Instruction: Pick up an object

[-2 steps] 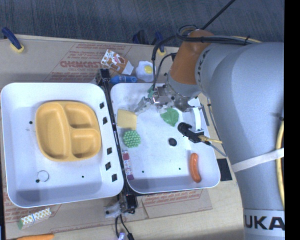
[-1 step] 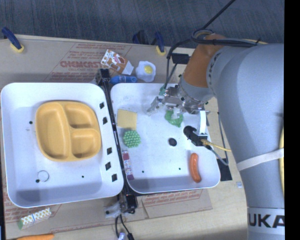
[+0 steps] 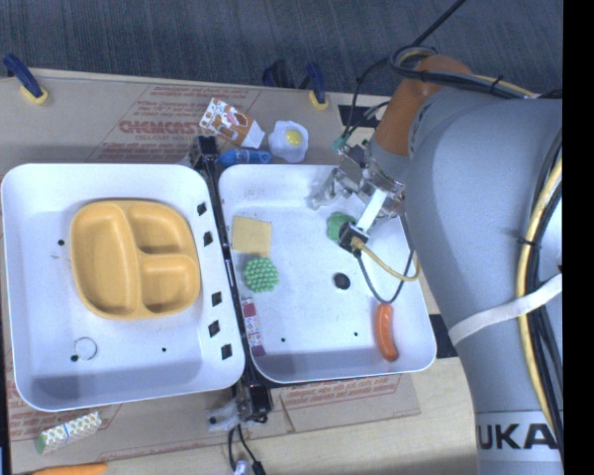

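The right bin (image 3: 307,362) holds a yellow square block (image 3: 251,236), a green bumpy ball (image 3: 260,274), an orange-red sausage-shaped toy (image 3: 386,332), a small dark piece (image 3: 342,282) and a small green object (image 3: 336,228). My gripper (image 3: 329,194) is low over the bin's far right part, just above the small green object in the picture. I cannot tell whether it touches that object. The arm hides the bin's right rim.
In the left bin (image 3: 40,374) lie a yellow divided plate (image 3: 136,257) and a small ring (image 3: 84,347). Behind the bins sit a printed packet (image 3: 223,119), a blue item (image 3: 244,156) and a yellow-white item (image 3: 290,139). Blue clamps (image 3: 28,77) grip the cardboard's far edge.
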Available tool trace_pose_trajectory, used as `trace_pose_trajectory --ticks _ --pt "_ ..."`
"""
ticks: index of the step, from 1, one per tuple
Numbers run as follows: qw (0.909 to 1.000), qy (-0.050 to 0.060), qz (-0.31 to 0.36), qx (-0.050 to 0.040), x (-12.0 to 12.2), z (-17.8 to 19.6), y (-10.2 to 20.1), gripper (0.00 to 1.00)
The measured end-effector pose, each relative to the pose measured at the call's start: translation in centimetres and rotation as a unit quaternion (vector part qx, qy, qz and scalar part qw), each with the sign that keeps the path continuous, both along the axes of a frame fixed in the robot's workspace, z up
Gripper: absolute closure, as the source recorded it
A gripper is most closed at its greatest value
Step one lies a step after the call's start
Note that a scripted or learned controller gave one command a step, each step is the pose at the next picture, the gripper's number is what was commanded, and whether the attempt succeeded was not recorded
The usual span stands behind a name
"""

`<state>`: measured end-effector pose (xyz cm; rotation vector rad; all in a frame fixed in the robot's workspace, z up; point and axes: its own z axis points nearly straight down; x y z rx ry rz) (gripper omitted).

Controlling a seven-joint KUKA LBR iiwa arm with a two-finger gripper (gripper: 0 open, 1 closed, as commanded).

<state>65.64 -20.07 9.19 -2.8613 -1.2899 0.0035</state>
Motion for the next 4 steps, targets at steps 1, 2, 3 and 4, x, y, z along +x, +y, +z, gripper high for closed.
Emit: trace_pose_trajectory --ticks 1,2,3,4 --pt "1.0 0.001 -0.001 0.0005 -8.8 0.0 4.8 0.0" --pt "0.9999 0.001 0.01 0.0006 -15.2 1.7 6.5 0.0" --pt "0.9952 0.0 0.098 0.0003 -11.7 0.2 0.7 0.0" --pt "0.9518 -0.001 0.307 -0.0001 -6.9 0.0 0.6 0.0"
